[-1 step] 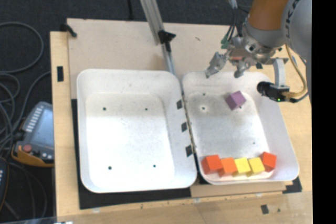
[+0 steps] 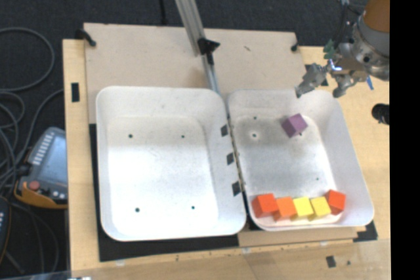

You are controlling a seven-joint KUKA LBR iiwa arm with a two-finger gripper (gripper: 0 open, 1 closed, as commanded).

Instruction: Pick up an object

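Note:
A purple cube (image 2: 294, 124) lies tilted in the upper middle of the right bin (image 2: 348, 153). Along that bin's near wall sits a row of blocks: an orange block (image 2: 264, 204), another orange one (image 2: 285, 207), two yellow ones (image 2: 303, 207) and an orange-red block (image 2: 336, 200) at the right end. My gripper (image 2: 323, 84) hangs above the bin's far right corner, up and to the right of the purple cube, well apart from it. Its two fingers are spread, with nothing between them.
The left bin (image 2: 108, 141) lies beside the right one, with black clips along the shared edge. A slanted aluminium post (image 2: 186, 3) rises behind the bins. Cables and a handheld pendant (image 2: 46, 167) lie off the bench at the left.

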